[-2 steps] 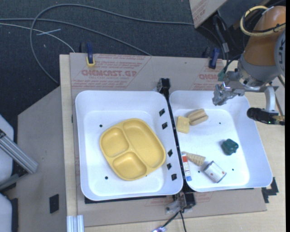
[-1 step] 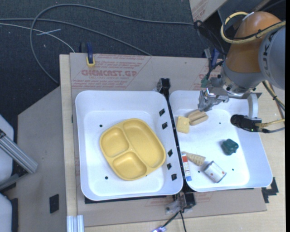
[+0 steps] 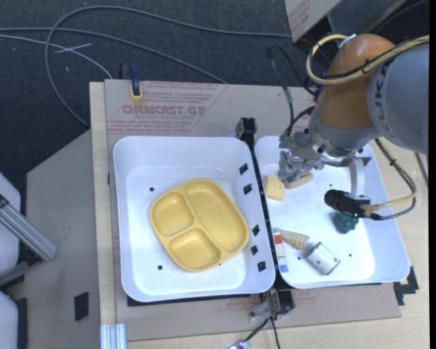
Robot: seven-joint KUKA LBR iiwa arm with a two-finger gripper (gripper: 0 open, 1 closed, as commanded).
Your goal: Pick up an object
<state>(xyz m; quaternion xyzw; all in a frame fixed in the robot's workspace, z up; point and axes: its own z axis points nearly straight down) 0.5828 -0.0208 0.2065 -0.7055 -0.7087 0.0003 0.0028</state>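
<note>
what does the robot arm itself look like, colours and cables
The arm is grey and rounded, with a glossy orange band above the wrist. A yellow cable loops beside it. The gripper is bare grey metal.

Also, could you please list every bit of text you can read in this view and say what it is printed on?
"CHEMCAST GP", red print, last letters uncertain: on the brown board under the bins.
Smaller red lines above and below it: too blurred to read.
Red print on the cardboard box at the top edge: too small to read.
</note>
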